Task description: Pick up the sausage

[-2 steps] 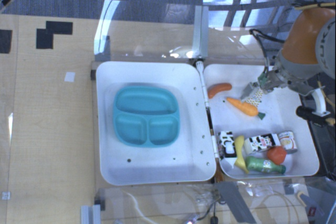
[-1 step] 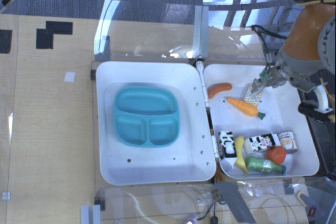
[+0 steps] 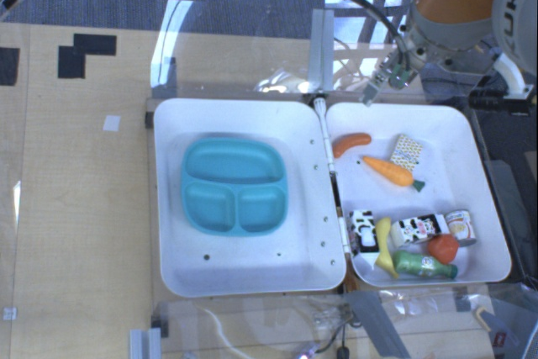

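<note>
The sausage (image 3: 350,144) is a short orange-red link lying in the right bin (image 3: 479,172), near its far left corner beside the divider. My gripper (image 3: 385,83) hangs above the far rim of that bin, up and to the right of the sausage and well apart from it. Nothing shows between its fingers. The arm comes in from the upper right with its orange band over the bin's far edge.
A carrot (image 3: 389,171) and a patterned box (image 3: 407,151) lie just right of the sausage. At the bin's near side crowd a milk carton (image 3: 363,231), banana (image 3: 383,246), green bottle (image 3: 424,266), tomato (image 3: 443,248) and can (image 3: 459,226). A blue divided plate (image 3: 234,185) sits in the left bin (image 3: 168,265).
</note>
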Robot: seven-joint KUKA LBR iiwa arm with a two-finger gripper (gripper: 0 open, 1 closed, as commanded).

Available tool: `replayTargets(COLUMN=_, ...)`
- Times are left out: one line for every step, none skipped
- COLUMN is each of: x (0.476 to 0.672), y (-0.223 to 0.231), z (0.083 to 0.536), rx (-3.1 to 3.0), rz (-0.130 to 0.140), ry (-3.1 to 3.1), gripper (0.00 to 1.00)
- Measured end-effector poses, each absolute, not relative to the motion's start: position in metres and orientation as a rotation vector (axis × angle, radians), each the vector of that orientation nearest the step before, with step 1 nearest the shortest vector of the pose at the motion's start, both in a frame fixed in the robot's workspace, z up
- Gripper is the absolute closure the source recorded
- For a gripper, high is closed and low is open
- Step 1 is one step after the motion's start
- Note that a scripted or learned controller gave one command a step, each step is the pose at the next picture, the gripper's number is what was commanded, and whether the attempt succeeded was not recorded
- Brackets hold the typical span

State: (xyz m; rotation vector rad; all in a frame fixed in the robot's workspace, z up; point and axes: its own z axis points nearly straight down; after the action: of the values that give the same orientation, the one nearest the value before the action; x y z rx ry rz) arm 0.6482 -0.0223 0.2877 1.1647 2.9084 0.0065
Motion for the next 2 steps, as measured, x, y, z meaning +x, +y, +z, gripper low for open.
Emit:
replayTargets(x=0.65, y=-0.021, z=0.3, rx=1.158, rz=0.012, ry=2.903, gripper=1.0)
replayTargets(x=0.651, y=0.043, z=0.304, rx=0.793, rz=0.005, ry=3.032, gripper=1.0)
